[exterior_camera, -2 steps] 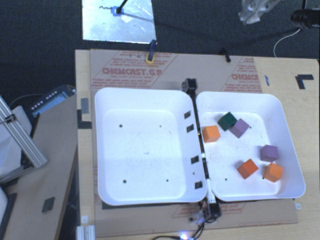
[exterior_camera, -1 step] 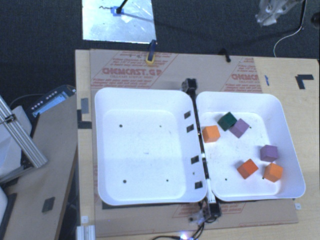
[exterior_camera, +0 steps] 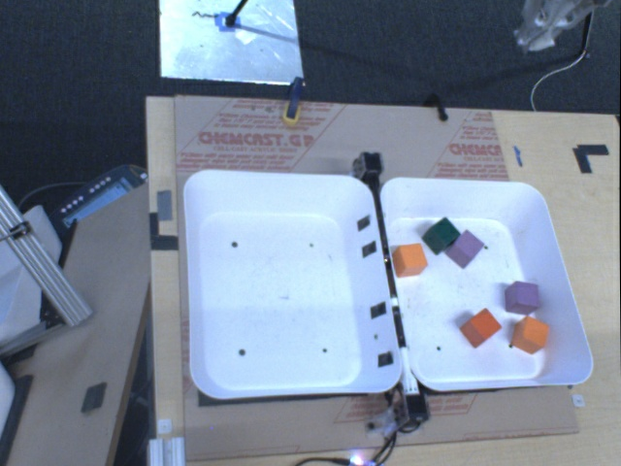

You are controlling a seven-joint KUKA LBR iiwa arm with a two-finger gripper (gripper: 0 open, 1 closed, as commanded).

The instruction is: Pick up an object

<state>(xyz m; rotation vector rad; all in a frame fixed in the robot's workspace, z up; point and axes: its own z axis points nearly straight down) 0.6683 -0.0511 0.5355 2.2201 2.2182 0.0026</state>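
While the gripper (exterior_camera: 548, 13) is hanging far up at the top right, its state impossible to tell, you are looking at six blocks lying in the right bin (exterior_camera: 558, 250). The nearest orange pair (exterior_camera: 480, 327) is sitting close together, risking a double nudge; the green block (exterior_camera: 441, 234) is touching the purple one (exterior_camera: 466, 248).

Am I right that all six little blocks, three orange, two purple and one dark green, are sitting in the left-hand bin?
Not quite. The count and colours are right, but the camera view shows all six in the right-hand bin: the three orange blocks, the two purple blocks and the dark green block.
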